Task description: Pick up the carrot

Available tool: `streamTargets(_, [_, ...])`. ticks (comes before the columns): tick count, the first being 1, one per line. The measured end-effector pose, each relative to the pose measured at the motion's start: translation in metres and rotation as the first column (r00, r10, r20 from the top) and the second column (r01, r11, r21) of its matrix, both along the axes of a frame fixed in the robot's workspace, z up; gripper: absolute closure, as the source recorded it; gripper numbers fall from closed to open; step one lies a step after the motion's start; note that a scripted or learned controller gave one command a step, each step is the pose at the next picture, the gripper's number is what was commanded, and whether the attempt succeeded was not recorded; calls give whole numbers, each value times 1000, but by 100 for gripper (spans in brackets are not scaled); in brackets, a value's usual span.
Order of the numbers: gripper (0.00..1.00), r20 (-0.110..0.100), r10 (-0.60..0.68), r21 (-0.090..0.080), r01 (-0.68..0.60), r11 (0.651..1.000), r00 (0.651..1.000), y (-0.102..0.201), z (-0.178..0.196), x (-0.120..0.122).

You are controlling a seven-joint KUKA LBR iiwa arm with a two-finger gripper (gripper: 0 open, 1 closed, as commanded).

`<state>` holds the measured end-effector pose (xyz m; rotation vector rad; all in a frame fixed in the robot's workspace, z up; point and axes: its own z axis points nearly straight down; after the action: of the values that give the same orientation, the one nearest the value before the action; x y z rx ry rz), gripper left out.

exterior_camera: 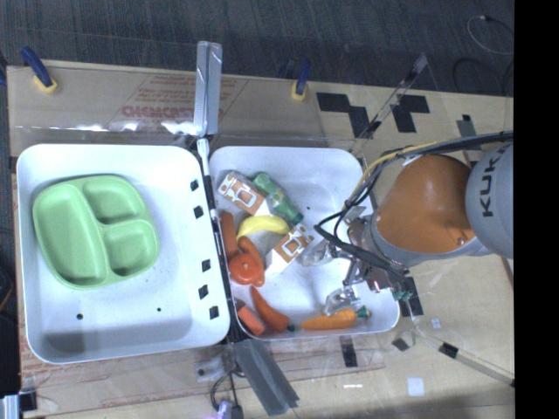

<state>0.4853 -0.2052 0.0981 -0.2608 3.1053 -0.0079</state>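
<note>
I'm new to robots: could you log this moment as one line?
task: pick up carrot | gripper: over carrot's leafy end, right bin | carrot: lying on bin floor, not lifted

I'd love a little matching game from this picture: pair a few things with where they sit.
Things:
1. green tray
2. carrot
3. banana
4. gripper

Places:
A. middle of the right bin
B. near edge of the right bin
C. left bin
D. just above the carrot

Pairs: 1-C, 2-B, 3-A, 4-D
</note>
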Motion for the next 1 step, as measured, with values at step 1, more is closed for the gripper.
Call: streamTargets(1, [0, -9, 220, 1, -220, 975, 975, 0, -2, 5])
